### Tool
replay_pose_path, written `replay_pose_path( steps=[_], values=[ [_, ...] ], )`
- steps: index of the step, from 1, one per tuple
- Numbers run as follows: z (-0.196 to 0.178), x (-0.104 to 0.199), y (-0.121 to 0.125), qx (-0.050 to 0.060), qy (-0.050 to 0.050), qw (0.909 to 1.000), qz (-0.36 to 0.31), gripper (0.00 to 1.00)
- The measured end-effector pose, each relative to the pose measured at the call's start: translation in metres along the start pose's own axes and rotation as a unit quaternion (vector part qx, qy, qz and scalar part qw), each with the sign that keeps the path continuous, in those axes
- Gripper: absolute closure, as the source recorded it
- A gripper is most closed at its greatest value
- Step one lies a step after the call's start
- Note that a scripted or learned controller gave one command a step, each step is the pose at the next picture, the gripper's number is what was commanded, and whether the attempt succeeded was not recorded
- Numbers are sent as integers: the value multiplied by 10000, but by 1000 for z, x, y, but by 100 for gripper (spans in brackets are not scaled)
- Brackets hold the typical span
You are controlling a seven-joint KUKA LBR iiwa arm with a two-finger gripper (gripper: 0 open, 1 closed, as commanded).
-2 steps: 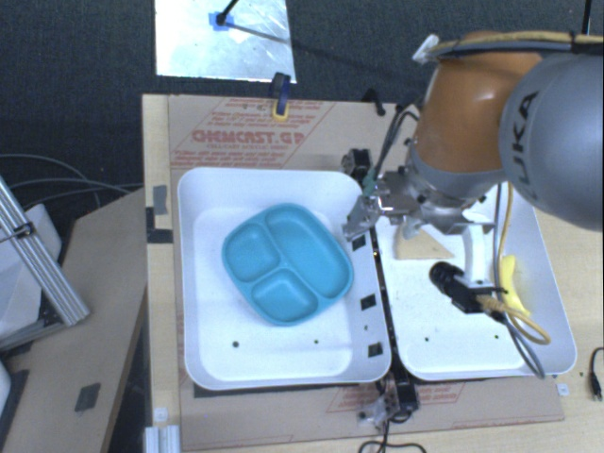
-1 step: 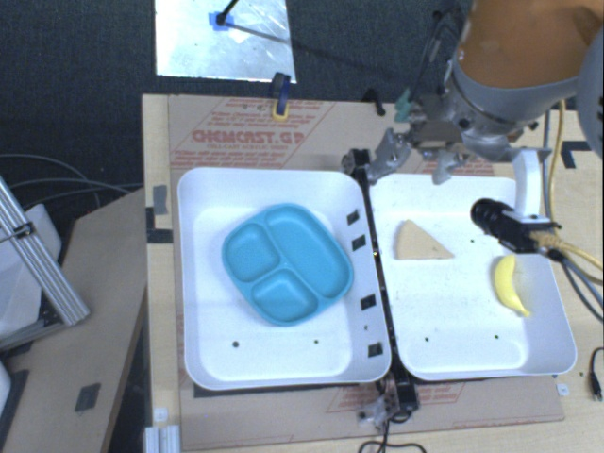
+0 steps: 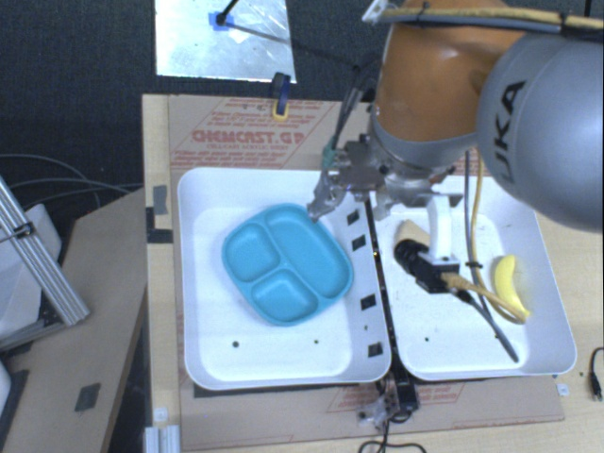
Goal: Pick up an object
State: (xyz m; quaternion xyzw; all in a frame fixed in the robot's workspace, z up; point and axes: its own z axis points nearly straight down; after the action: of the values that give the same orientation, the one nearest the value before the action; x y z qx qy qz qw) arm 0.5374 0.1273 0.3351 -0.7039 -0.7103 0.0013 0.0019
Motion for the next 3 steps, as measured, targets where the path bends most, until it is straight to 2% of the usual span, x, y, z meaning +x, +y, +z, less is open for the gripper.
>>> replay_pose_path(
  steps=[1,2,3],
  values=[
    [-59,80,-43,-50,28,10000,-24,0],
    [77,17,-52,37,-31,10000,74,0],
    [200,-11,-53,38,-25,10000,64,0]
  ],
)
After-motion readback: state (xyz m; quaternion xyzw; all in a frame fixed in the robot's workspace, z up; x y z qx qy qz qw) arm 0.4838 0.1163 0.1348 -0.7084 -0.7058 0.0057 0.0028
